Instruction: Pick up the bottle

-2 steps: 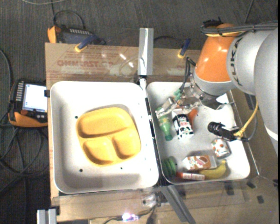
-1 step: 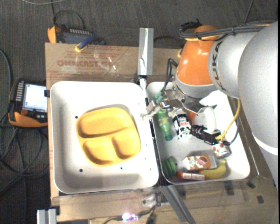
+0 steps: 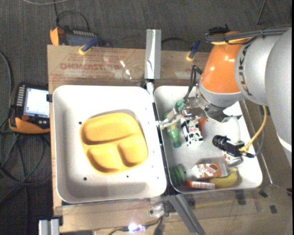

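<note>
Even overhead light here, moderately bright, and the two white bins take it best: the left bin [image 3: 63, 131] glows almost washed out along its rim. The yellow tray [image 3: 115, 142] inside throws a soft shadow to its near side. There's a sheen on the arm's orange band [image 3: 225, 70]. The dark carpet [image 3: 19, 33] stays dim, and fine detail is slightly soft and grainy throughout.

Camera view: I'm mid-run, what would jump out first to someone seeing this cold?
The yellow divided tray in the left bin stands out most. Next, the grey arm's orange band over the right bin, with the tool down by a green bottle. A banana lies near that bin's front edge.
</note>
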Available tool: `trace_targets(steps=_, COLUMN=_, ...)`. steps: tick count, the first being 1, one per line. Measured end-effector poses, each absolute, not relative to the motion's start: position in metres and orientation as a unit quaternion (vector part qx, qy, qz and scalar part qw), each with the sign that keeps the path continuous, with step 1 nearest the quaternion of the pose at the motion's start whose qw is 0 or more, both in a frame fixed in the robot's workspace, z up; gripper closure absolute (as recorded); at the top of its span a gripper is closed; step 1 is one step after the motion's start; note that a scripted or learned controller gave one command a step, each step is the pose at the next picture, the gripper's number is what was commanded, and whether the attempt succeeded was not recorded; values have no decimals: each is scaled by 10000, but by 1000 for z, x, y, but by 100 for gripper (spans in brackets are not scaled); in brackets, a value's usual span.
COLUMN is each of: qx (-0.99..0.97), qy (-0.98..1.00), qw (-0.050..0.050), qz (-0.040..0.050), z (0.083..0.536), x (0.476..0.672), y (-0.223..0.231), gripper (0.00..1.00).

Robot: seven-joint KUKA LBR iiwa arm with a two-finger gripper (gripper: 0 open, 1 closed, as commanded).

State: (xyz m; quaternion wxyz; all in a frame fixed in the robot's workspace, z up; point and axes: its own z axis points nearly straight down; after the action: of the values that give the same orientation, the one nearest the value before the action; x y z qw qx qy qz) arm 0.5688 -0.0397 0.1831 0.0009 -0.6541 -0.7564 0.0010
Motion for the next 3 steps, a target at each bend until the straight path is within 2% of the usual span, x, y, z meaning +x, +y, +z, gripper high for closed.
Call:
trace_targets(steps=1, qx=-6398, qy=-7685, qw=6, qz=15, z=183, x=554, y=3, gripper=0)
trace_targets(steps=2, qx=-6282, qy=-7780, qw=0, qz=19, z=183, x=561, y=-52, gripper=0)
trace_targets(steps=3, qx=-6281, qy=-7781, qw=1, qz=17, z=183, x=561, y=-52, gripper=0)
